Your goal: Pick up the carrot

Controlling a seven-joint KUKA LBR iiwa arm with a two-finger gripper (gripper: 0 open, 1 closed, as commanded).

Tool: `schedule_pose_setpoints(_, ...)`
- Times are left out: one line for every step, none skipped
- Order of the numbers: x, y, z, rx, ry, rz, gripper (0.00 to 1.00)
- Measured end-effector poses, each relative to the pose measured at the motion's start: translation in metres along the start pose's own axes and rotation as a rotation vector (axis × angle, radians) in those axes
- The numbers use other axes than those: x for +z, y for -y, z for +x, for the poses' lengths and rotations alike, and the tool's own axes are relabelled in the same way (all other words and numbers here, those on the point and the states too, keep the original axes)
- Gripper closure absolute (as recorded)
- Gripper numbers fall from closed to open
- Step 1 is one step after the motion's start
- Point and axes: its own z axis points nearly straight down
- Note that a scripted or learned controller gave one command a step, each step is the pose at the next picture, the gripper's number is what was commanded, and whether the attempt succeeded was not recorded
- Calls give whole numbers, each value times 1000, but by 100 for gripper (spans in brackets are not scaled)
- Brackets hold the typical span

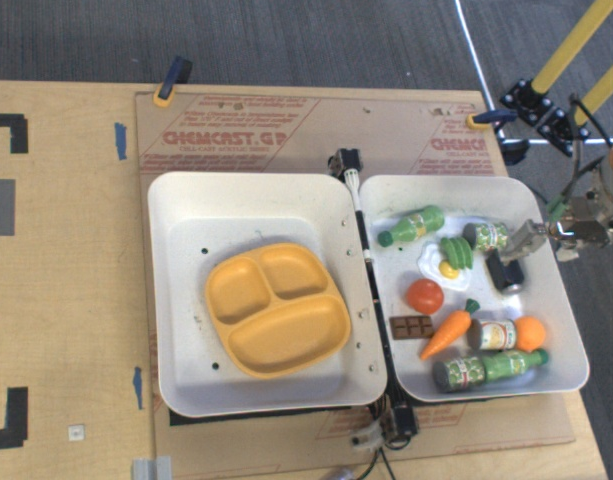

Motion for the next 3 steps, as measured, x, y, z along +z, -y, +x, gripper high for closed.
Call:
schedule_pose_setpoints(94, 41, 26, 178, -2, 3, 0)
schedule_pose_setpoints(147, 49, 83, 226, -1, -6, 0)
schedule_pose_setpoints(137, 48, 84, 227, -1, -7, 100)
